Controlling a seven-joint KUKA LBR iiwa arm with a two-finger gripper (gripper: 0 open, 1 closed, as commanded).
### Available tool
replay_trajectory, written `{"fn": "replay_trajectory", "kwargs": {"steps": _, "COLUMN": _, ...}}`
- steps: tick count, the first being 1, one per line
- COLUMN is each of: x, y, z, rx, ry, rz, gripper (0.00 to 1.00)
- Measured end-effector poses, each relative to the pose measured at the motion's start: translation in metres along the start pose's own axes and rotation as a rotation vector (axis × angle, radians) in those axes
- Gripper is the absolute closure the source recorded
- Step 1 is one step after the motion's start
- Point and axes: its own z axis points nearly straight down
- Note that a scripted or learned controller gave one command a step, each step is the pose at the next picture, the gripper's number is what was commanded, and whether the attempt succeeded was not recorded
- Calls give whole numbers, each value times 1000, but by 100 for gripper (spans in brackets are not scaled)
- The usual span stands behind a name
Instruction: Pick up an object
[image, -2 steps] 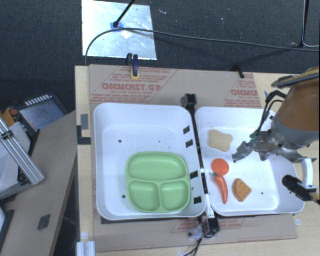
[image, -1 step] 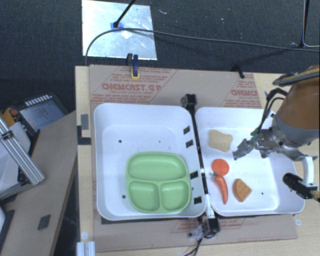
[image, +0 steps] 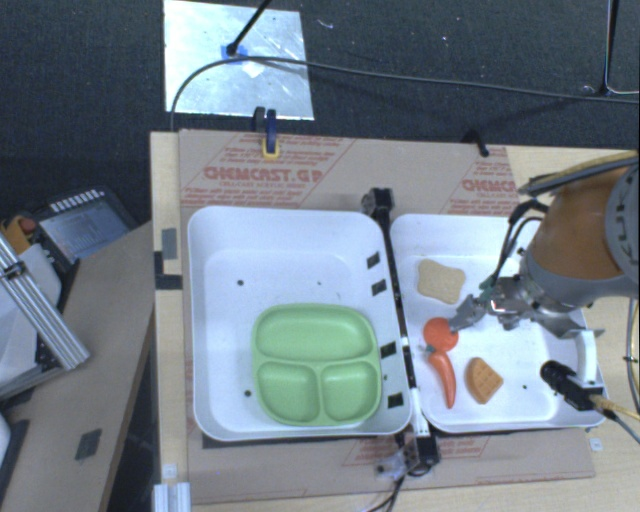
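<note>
Two-finger gripper (image: 468, 318), finger spread indiscernible, beside one red-orange plastic carrot (image: 442, 362) in the right white bin (image: 560, 415); two tan bread-like pieces (image: 440, 281) (image: 483, 380) flank it. One green three-compartment tray (image: 316, 362) occupies the left white bin (image: 230, 250).

Three small items lie in the right bin, right of frame centre. A pale bread slice (image: 440, 281) sits uppermost; an orange-red carrot (image: 441, 358) lies below it, beside a tan waffle piece (image: 483, 380).

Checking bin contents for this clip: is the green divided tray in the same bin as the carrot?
No, the green divided tray lies in the left bin, while the carrot lies in the right bin.
</note>
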Motion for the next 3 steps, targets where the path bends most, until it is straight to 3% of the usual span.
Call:
{"fn": "replay_trajectory", "kwargs": {"steps": 1, "x": -8, "y": 5, "z": 48, "rx": -1, "ry": 0, "rz": 0, "gripper": 0}}
{"fn": "replay_trajectory", "kwargs": {"steps": 2, "x": -8, "y": 6, "z": 59, "rx": -5, "ry": -1, "rz": 0, "gripper": 0}}
{"fn": "replay_trajectory", "kwargs": {"steps": 3, "x": -7, "y": 8, "z": 47, "rx": -11, "ry": 1, "rz": 0, "gripper": 100}}
